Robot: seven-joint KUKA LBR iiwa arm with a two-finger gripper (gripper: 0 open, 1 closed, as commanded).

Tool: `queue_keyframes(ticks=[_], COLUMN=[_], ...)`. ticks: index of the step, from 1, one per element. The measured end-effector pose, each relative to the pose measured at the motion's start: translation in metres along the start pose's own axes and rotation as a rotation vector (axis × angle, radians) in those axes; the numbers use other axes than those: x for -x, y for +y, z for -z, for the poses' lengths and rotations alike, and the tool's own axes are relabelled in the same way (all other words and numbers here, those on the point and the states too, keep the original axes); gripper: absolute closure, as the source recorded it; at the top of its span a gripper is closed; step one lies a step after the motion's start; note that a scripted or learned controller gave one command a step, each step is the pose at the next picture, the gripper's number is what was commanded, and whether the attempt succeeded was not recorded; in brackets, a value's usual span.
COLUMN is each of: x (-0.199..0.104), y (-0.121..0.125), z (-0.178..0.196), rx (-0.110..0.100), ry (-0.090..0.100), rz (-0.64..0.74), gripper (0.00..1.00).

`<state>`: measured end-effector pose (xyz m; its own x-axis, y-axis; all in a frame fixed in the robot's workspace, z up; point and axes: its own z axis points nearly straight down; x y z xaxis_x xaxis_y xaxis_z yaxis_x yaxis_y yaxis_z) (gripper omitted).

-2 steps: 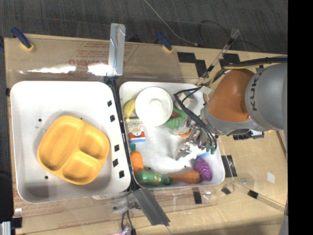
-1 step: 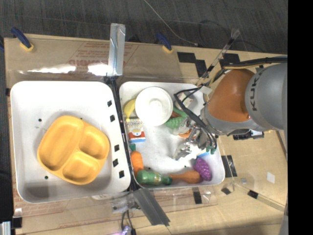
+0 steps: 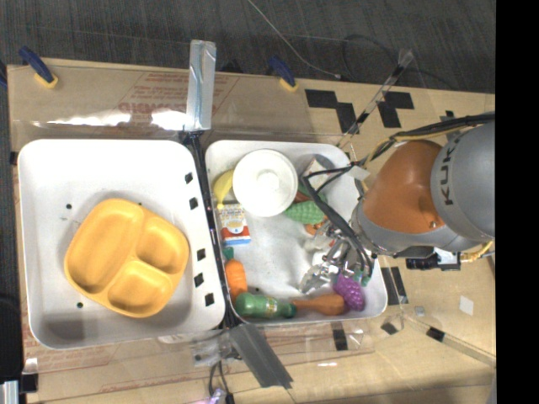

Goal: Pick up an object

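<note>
Nearest the camera, along the lower wall of the right-hand shallow white bin [image 3: 370, 308], a row of toy food lies end to end: a green bottle-shaped piece [image 3: 263, 306] at the left, an orange-brown drumstick-like piece [image 3: 324, 305] beside it, and a purple bunch of plastic grapes [image 3: 351, 292] at the right end. Just left of the green piece, a small orange carrot-shaped toy [image 3: 235, 274] lies against the divider. The metal two-finger gripper [image 3: 327, 269] hangs just above the grapes and the drumstick piece, near the bin's right side; whether its tips are apart or together cannot be told, as they blur into the cables and bright metal around them, and nothing can be seen clamped between them. Behind it the grey arm with its orange band [image 3: 402, 188] reaches in from the right. Further up the bin lie a small red-and-white labelled packet [image 3: 233, 225], a green leafy toy [image 3: 305, 212], a yellow banana-like piece [image 3: 221, 186] and a round white cup or lid [image 3: 265, 182] resting over them. In the left-hand shallow white bin [image 3: 42, 175] a yellow sectioned plastic plate [image 3: 126, 256] lies alone.
</note>
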<state>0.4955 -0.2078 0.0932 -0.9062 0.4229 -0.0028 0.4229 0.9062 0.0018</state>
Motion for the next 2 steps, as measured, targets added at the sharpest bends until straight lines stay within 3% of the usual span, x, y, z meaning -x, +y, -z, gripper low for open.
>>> queue_keyframes(ticks=[1, 2], x=[-0.007, 0.006], y=[-0.005, 0.001], z=[0.0, 0.001], rx=[-0.001, -0.002], ry=[0.003, -0.003], rz=[0.183, 0.289], gripper=[0.0, 0.0])
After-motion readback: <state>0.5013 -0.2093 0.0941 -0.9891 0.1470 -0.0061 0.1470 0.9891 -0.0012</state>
